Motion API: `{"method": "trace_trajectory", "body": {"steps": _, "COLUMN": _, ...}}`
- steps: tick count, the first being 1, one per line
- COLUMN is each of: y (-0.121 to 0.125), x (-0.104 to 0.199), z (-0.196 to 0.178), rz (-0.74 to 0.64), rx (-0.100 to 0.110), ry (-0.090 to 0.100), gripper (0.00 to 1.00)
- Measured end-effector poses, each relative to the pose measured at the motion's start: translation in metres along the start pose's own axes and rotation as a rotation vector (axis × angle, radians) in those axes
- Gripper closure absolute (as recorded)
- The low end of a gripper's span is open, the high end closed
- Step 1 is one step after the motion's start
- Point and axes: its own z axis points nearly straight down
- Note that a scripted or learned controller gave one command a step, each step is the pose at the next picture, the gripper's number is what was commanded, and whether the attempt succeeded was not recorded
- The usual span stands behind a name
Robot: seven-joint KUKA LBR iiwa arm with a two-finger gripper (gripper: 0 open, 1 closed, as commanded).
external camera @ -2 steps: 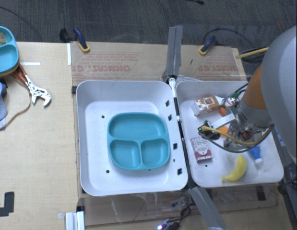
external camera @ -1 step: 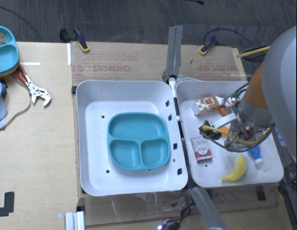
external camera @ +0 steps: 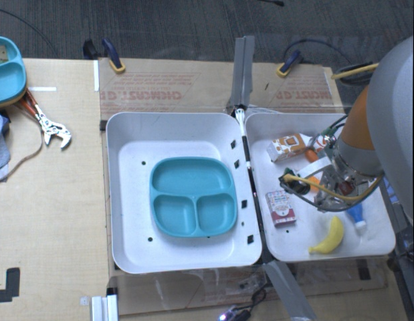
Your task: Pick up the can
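We see the gripper [external camera: 329,191] low in the right bin [external camera: 372,241]; whether it is released or clenched we cannot tell; what looks to us like the can [external camera: 322,141], red and white and half hidden by the arm, lies just beyond it toward the far wall; a small carton [external camera: 287,146] sits beside the can; a red packet [external camera: 281,208], a banana [external camera: 329,236] and a blue tube [external camera: 356,217] lie near the gripper; a teal tray [external camera: 193,196] rests in the left bin [external camera: 130,199].

White bins: two, left bin [external camera: 123,179] and right bin [external camera: 293,239].
Teal divided plates: two, one plate [external camera: 193,196] in the left bin, another [external camera: 6,72] at the bench's 10 o'clock.
Clamps: two, first clamp [external camera: 113,57] and second clamp [external camera: 289,63], both toward 12 o'clock.
Wrench [external camera: 54,132]: one.
Banana [external camera: 329,237]: one.
Small cartons: two, orange-and-white carton [external camera: 288,146] and red-and-white carton [external camera: 281,207].
Gripper [external camera: 327,191]: one.
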Motion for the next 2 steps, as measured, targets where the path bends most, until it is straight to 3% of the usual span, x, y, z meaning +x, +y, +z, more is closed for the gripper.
{"method": "trace_trajectory", "body": {"steps": 2, "y": 0.0011, "x": -0.0012, "z": -0.0085, "rz": -0.009, "rx": 0.007, "ry": -0.019, "gripper": 1.0}}
